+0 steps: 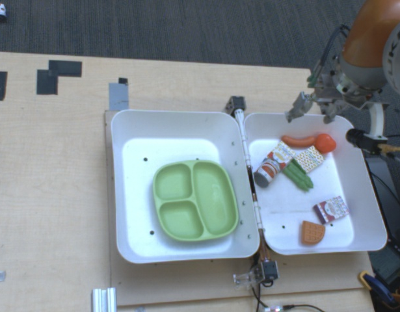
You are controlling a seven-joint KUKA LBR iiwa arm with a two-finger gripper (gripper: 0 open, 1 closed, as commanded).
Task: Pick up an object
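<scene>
On the pale wooden surface (50, 174) sit two shallow white plastic bins: the left bin (131, 194) holds one light green three-compartment plate (195, 201), and the right bin (362, 194) holds six small things, namely one orange sausage-shaped toy (297, 140), one red round toy (325, 142), one small can (271, 168), one green pod-shaped toy (298, 175), one patterned packet (331, 209) and one orange waffle-like block (312, 233). My fingers (314, 108) hang spread and empty above the right bin's far rim, so I judge I am at the approach step. Next I would come down over one thing, likeliest the nearby sausage toy, and close.
</scene>
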